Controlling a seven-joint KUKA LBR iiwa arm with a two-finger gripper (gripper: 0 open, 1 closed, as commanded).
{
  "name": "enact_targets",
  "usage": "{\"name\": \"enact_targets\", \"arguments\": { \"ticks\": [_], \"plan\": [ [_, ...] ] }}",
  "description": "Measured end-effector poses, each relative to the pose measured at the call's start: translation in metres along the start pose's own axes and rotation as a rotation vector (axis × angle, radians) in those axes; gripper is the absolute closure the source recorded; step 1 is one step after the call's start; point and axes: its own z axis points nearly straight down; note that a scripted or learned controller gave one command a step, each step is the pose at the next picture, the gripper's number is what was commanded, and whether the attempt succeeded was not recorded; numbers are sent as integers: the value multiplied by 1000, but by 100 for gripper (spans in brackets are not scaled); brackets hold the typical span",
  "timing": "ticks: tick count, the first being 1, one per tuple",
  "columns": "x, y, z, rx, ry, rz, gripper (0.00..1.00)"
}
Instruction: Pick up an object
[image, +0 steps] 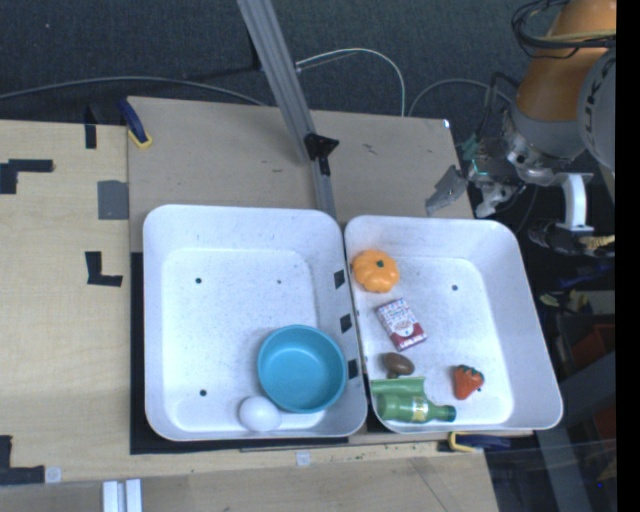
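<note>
The grey arm with the orange band comes in at about 2 o'clock of the view. Its two-finger gripper hangs above the bench just past the far rim of the right shallow white bin, near that bin's 12 o'clock edge. The two fingers stand apart, and nothing is between them.

In the right bin there are five small things. A round orange toy pumpkin lies near the bin's 10 o'clock corner. Below it, toward the middle, lies a small red and white carton, a little tilted. At about 7 o'clock lies a small brown oval object, and just beside it, at the near rim, a green toy bottle lies on its side. A red toy strawberry lies at about 5 o'clock, apart from the bottle.

In the left shallow white bin, a round blue plastic bowl stands upright near its 5 o'clock corner. A small white ball touches the bowl at the near rim.
</note>
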Motion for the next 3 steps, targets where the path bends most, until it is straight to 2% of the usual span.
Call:
{"name": "enact_targets", "arguments": {
  "ticks": [1, 3],
  "plan": [
    [0, 0, 0, 0, 0, 0, 0],
    [17, -3, 113, 7, 1, 1, 0]
  ]
}}
